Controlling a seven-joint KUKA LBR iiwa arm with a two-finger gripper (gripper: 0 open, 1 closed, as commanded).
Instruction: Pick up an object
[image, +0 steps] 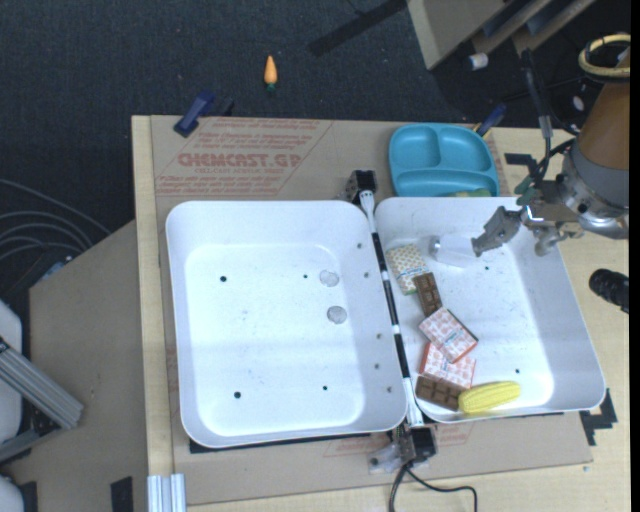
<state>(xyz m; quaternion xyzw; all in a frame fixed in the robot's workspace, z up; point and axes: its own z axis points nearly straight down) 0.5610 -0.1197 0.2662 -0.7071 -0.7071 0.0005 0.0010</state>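
Observation:
The right bin holds several small items. A tan waffle cracker and a brown chocolate bar lie near its left wall. Pink checked wafers sit below them, beside another chocolate piece. A yellow corn-like piece rests at the front, and a pale clear item lies at the back. My gripper hangs over the back of this bin, to the right of the clear item. Its two grey fingers are spread apart with nothing between them.
The left bin holds two small round discs near its right wall. A blue divided plate lies behind the right bin. A blue clip and a small orange piece lie further back.

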